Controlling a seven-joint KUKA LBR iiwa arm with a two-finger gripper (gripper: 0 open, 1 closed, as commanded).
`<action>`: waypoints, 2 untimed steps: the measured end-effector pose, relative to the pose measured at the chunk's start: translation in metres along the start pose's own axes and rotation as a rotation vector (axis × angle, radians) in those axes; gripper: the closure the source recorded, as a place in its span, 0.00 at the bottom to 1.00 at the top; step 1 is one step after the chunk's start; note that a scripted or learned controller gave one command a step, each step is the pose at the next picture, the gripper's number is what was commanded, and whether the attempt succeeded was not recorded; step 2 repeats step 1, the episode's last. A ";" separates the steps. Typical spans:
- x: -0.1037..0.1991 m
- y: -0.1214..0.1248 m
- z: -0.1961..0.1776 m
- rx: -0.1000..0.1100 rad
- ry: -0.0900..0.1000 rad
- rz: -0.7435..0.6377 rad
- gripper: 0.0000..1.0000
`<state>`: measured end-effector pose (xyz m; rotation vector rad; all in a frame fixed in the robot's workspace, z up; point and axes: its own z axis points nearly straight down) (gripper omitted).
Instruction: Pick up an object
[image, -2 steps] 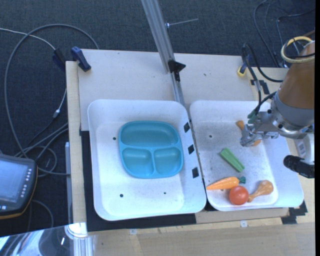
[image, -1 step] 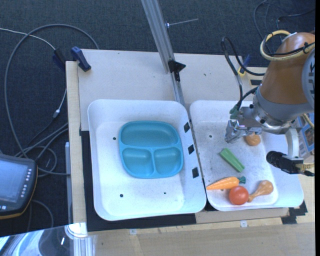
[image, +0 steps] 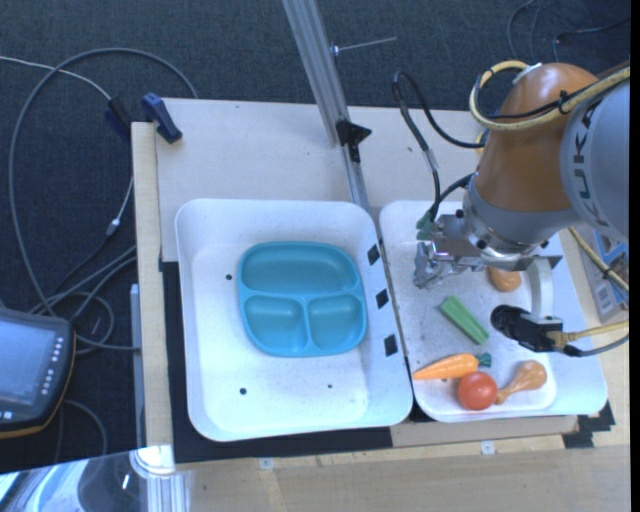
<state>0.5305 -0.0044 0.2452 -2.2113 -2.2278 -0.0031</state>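
Note:
My gripper (image: 432, 272) hangs over the upper left part of the right bin (image: 400, 225), above its bare floor, with nothing between its fingers. Below and to its right lies a green stick-shaped piece (image: 463, 318). Near the bin's front edge sit an orange carrot (image: 447, 367), a red tomato (image: 477, 390) and a tan pear-shaped piece (image: 524, 378). A small orange piece (image: 506, 279) shows partly under the wrist.
The left bin (image: 200, 290) holds a blue three-compartment plate (image: 300, 297). A metal pole (image: 320, 70) slants up at the back between the bins. Cables and a screen lie on the dark floor to the left.

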 end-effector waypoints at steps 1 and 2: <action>0.055 0.009 0.015 0.002 -0.001 0.000 1.00; 0.055 0.009 0.015 0.002 -0.001 0.000 1.00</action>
